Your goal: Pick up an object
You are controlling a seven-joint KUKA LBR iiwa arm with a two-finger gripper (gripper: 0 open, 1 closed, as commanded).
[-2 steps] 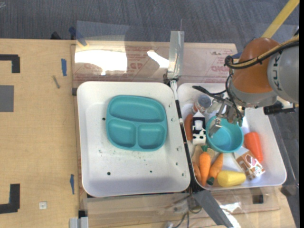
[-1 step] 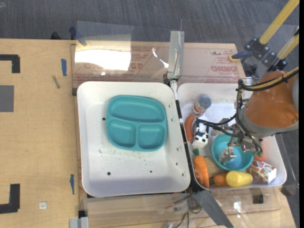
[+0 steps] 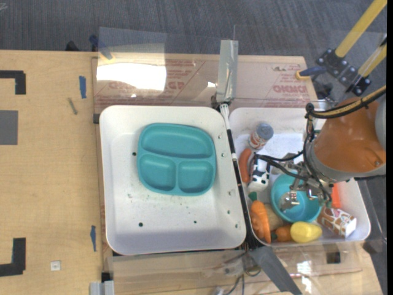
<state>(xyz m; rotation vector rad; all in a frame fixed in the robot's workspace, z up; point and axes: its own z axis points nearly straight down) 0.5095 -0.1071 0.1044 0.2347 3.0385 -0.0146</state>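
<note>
The jaws (image 3: pixel 302 194) hang over a teal bowl (image 3: pixel 295 203) in the right bin (image 3: pixel 362 220), near the bench's right edge; whether they are released or clenched cannot be told. A carrot (image 3: pixel 260 219) and lemon (image 3: pixel 305 231) lie beside the bowl. The left bin (image 3: pixel 116 183) holds a teal divided plate (image 3: pixel 177 158).

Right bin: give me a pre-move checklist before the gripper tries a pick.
1. Gripper over the right bin: ok, above the teal bowl.
2. Fingers open or shut: cannot tell.
3. Object held: cannot tell.
4. Targets in reach: ok, yellow lemon and carrot lie beside the bowl.
5. Crowding: not ok, items touch.
6. Teal divided plate in the left bin: ok, apart from the arm.
</note>
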